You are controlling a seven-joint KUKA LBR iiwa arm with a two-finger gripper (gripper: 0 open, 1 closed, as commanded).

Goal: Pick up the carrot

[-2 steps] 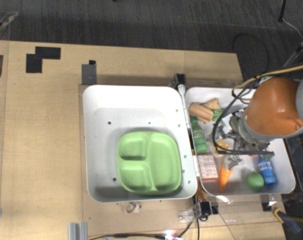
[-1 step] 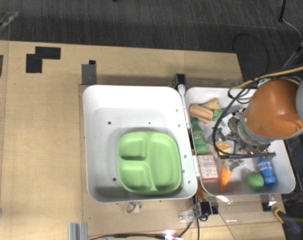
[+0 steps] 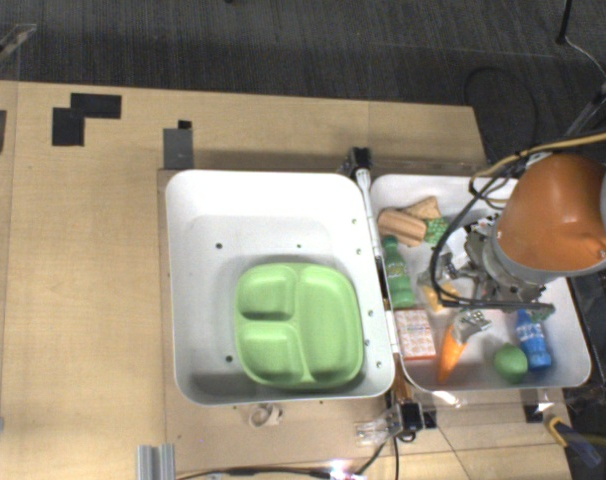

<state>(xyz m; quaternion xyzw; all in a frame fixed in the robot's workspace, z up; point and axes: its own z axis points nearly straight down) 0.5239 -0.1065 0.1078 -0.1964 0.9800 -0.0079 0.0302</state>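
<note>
The carrot (image 3: 449,354) lies in the right bin (image 3: 578,363), near its front edge, tip pointing toward the near side, with a small printed card (image 3: 414,334) just left of it and a green ball (image 3: 511,361) off to the right. The gripper (image 3: 473,321) hangs right at the carrot's top end; I can't tell its state from here. Looks like the approach step, so next it needs to settle over the carrot and actually close on it

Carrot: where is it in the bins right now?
The orange carrot lies near the front edge of the right-hand white bin, just under the gripper, between a small pink-and-white carton and a green ball.
</note>
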